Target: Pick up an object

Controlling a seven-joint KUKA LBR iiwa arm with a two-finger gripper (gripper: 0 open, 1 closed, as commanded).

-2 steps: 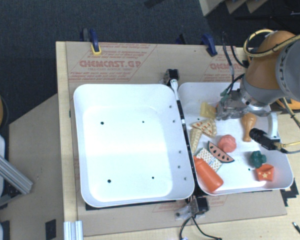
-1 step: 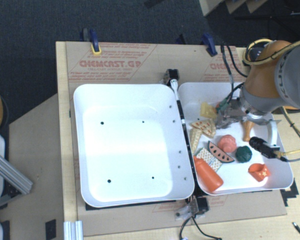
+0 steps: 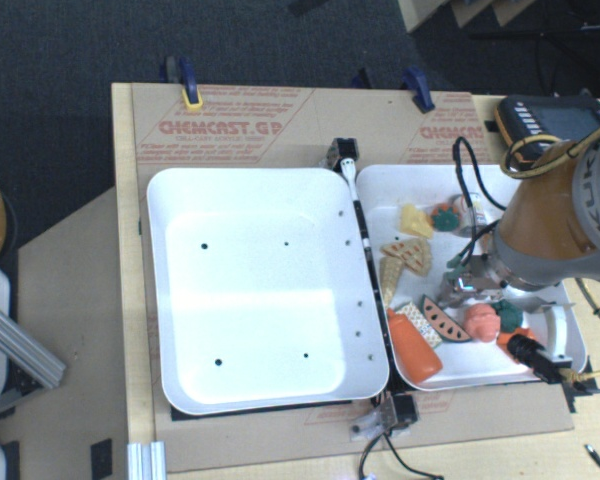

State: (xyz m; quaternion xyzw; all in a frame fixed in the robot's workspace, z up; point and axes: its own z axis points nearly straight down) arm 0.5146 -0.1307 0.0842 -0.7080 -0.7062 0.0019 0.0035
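While the arm leans in over the right bin (image 3: 570, 353), I read this as the reach-and-settle step before a grasp, nothing lifted yet. The tool (image 3: 467, 286) hangs low among the toys, just above the pink ball (image 3: 482, 320), with the brown slice (image 3: 442, 320) just left of that ball and the orange carrot (image 3: 414, 348) further left. How wide the tool stands I cannot tell, and I see nothing in it. Next I judge it needs a clean descent on one piece. The wrist points down, orange band (image 3: 540, 223) above.
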